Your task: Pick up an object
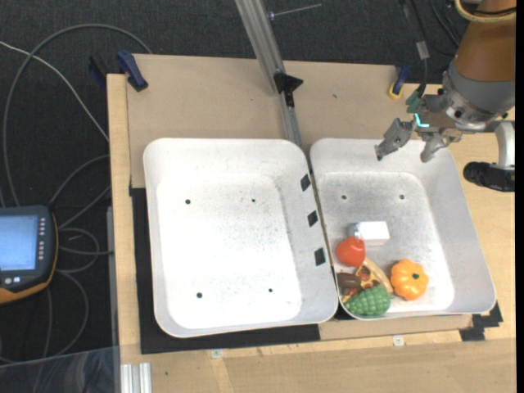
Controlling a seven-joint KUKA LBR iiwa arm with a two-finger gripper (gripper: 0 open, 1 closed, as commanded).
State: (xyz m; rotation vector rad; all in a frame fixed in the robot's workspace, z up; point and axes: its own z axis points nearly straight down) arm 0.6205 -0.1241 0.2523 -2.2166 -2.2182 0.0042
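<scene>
My gripper (412,142) hangs above the far edge of the right bin (446,188), open, with nothing between its two fingers. Near that bin's front corner lie a white block (372,232), a red tomato (351,251), an orange pepper (408,278), a green bumpy item (370,303) and a brown and yellow piece (358,280). These objects sit well below the gripper in the view, apart from it.
The left bin (221,236) lies beside the right one. A slanted metal pole (260,35) rises from the divide between the bins. Blue clamps (131,70) hold the board's far corners. A handheld pendant (24,248) rests left of the bench.
</scene>
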